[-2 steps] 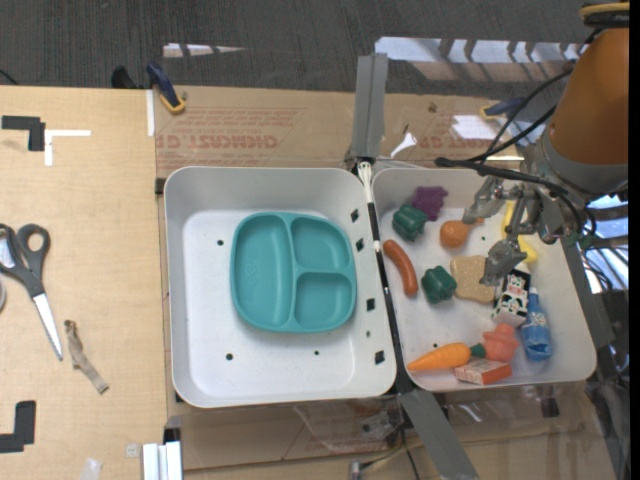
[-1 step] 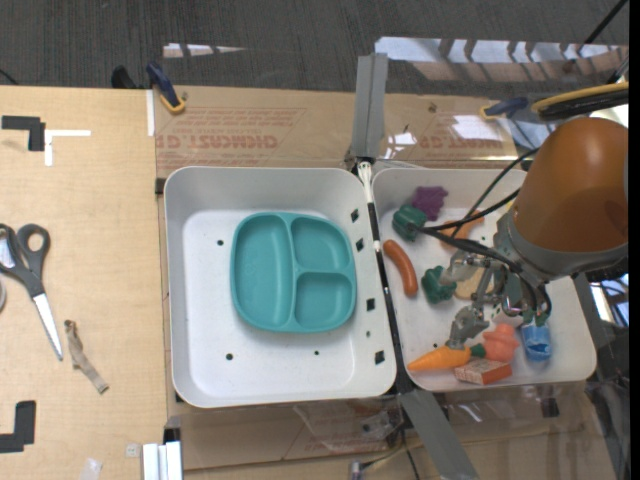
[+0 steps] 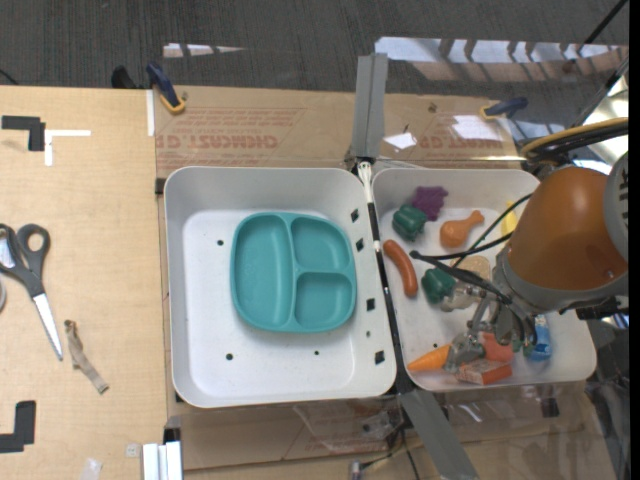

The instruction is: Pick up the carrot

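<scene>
A: Where's the carrot [image 3: 430,359]?
B: By the right bin's [image 3: 415,186] front wall, lying crosswise, narrow tip toward the teal plate [image 3: 294,272].
A: And the gripper [image 3: 468,347]?
B: Over the carrot's thick end; open or closed, can't tell.

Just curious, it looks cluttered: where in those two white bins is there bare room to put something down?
The left bin has bare floor all around the teal tray, widest along its left wall and front. The right bin is crowded: toy foods fill it, with the carrot and the gripper near the front.
</scene>
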You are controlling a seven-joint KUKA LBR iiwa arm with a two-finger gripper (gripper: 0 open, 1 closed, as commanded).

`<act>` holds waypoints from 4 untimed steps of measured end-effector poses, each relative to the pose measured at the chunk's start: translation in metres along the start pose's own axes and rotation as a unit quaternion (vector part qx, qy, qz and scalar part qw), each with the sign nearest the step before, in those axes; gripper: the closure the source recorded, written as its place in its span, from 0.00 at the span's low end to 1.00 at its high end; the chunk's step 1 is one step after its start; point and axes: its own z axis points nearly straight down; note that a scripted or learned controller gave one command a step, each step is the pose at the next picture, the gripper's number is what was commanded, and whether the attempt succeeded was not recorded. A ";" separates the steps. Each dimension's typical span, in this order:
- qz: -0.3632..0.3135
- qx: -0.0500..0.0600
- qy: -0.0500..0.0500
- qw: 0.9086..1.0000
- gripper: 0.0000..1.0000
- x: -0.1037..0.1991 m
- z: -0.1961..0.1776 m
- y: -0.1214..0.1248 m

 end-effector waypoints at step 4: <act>0.121 0.000 -0.001 0.993 0.00 -0.001 0.019 -0.001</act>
